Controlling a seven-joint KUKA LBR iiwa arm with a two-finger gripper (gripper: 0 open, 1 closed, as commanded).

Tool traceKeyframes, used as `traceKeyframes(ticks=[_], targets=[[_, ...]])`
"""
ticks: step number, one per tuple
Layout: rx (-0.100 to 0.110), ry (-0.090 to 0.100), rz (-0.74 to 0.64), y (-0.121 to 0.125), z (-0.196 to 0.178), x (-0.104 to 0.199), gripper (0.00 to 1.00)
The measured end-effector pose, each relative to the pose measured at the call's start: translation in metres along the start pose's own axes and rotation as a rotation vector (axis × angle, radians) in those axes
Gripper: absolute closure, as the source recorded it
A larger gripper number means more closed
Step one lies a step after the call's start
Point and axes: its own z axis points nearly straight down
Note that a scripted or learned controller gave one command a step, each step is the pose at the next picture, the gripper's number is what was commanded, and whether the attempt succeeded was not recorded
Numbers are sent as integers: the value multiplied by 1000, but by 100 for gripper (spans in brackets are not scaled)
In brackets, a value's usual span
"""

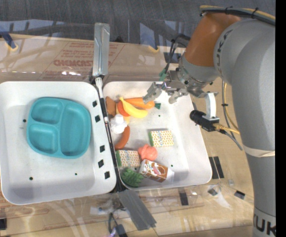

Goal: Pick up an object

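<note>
Above the far end of the right bin, the gripper hangs with its fingers spread apart and nothing between them, just beyond a banana and a carrot. Nearer than the banana inside that bin lie a sausage, a patterned packet and a brown carton. Left of the right bin, the other bin holds a teal divided plate.

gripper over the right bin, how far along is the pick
Done: the gripper has reached the far end of the right bin, just beside the banana and carrot. In hand: nothing is seen between its fingers. Left: grasping and lifting; all the toys, including the small carton, lie in the bin.
</note>
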Motion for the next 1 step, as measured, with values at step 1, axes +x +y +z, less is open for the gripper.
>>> traceKeyframes(ticks=[1], targets=[[-8, -2, -90, 21, 104, 25, 0]])
